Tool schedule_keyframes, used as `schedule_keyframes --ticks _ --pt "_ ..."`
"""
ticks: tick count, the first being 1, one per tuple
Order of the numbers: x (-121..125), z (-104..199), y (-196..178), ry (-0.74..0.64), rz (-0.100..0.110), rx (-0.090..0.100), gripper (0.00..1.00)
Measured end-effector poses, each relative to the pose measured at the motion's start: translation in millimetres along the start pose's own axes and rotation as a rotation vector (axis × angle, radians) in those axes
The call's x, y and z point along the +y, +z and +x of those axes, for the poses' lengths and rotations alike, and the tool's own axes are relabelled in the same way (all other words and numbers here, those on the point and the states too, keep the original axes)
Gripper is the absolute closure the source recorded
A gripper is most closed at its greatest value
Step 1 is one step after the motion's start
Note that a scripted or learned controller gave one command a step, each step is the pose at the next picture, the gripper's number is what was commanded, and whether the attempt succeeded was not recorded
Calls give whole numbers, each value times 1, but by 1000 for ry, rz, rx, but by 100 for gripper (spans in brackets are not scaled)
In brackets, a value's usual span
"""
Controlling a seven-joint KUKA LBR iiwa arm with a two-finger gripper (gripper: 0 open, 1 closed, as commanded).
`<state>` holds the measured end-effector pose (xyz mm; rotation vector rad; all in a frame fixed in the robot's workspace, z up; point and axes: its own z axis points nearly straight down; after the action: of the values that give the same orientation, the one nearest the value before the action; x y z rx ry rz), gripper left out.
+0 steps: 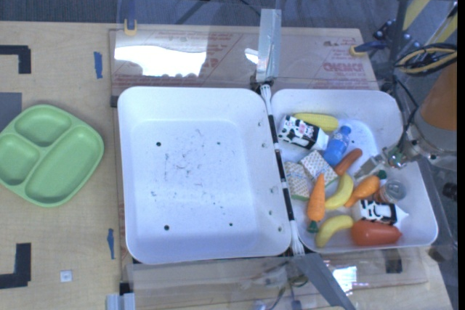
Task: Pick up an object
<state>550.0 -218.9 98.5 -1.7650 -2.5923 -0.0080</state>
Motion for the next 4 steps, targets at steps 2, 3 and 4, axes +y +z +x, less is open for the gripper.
schedule_keyframes --ticks 2,3,4 --pt "-1 77 0 -121 -11 -15 100" --pt "71 73 -122 -285 -1 -9 100" --pt "52 48 -53 -447 1 -8 100"
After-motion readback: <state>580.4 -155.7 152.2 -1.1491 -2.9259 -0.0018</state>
